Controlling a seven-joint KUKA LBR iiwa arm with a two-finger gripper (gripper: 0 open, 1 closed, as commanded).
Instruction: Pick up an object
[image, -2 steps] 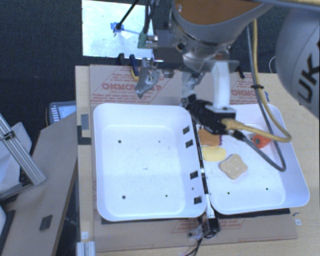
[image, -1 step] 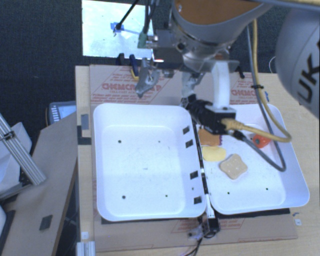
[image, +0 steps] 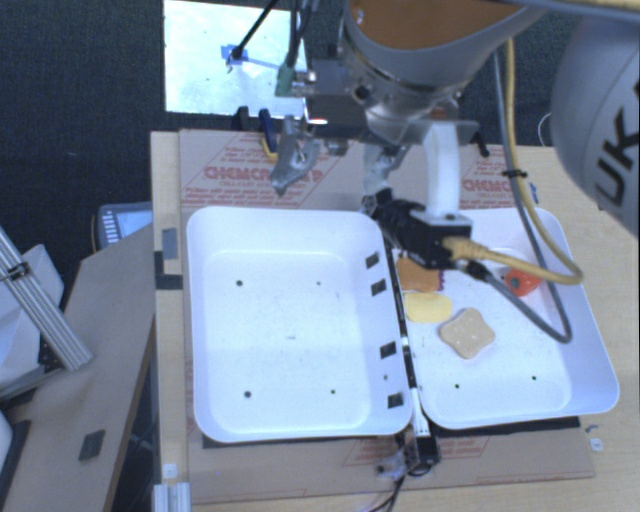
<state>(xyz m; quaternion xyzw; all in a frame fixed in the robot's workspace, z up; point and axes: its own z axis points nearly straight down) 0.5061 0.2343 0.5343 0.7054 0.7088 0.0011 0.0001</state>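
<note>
In the right bin (image: 560, 390), near its left wall, lie a tan toast-shaped piece (image: 467, 332), a flat yellow piece (image: 428, 307) and an orange piece (image: 418, 275) partly under a black block. A small red-orange object (image: 520, 282) sits further right, behind a yellow cable. My gripper (image: 332, 178) hangs above the back rims of the two bins, over the cardboard. Its two fingers (image: 290, 165) stand well apart with nothing between them, so it is open. It is behind and to the left of the objects, touching none.
The left bin (image: 290, 400) sits beside the right one, joined by black clips along the shared wall. A black block (image: 425, 238) with a yellow cable (image: 545, 262) hangs over the right bin's back left. Aluminium bars (image: 40, 310) lie at the far left.
</note>
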